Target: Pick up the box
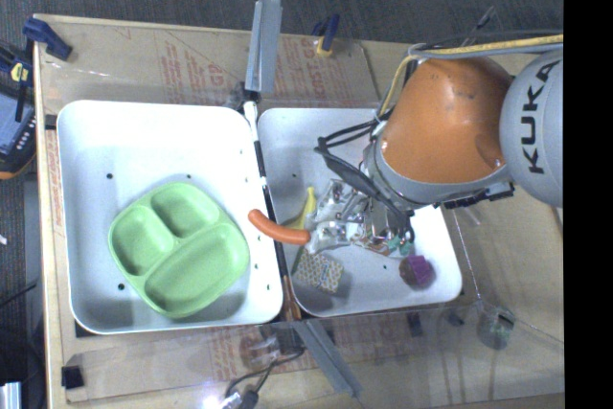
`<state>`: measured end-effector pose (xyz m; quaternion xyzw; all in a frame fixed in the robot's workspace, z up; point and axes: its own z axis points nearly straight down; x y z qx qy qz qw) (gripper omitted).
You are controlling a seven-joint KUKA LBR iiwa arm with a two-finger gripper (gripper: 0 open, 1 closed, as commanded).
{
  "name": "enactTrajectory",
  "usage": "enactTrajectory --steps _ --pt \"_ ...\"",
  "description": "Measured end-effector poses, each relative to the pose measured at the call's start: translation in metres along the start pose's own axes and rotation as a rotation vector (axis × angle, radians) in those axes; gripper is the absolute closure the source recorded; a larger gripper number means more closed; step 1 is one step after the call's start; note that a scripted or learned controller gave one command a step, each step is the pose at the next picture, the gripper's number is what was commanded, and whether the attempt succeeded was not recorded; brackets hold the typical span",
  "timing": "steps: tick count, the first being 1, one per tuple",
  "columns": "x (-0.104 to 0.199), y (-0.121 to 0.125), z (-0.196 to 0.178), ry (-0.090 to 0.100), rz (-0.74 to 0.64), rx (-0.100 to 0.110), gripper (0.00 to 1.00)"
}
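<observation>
The desk (pixel 144 62) carries two shallow white bins side by side. The left bin (pixel 86 139) contains a green divided plate (pixel 178 249) with three compartments, lying flat toward the bin's near side. The right bin (pixel 287 134) holds the loose items and the working end of the arm.

The arm (pixel 455 129) enters from the right; its orange band sits above the right bin and covers much of that bin's far right part. The gripper (pixel 359 223) is low inside the right bin, near the bin's centre, surrounded by black cables. Whether it is open or closed cannot be determined — wiring and metal parts obscure that area, and no item can be confirmed as gripped.

Items in the right bin:
- A patterned item (pixel 319 273), tan with a lattice-like print, lies at the near left part of the bin, just beside the gripper. This may be the box; its shape cannot be confirmed.
- An orange sausage-shaped item (pixel 278 227) lies across the divider between the two bins, one end over the left bin's rim.
- A yellow item (pixel 308 204) lies just beyond the orange one — mostly hidden.
- A purple round item (pixel 417 271) rests near the bin's near right corner.
</observation>
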<state>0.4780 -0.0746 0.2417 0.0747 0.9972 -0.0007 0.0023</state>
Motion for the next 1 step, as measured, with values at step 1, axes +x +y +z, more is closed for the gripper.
enactTrajectory --steps 1 --pt "-0.0656 -0.0407 -0.0145 0.003 -0.081 0.000 1.00"
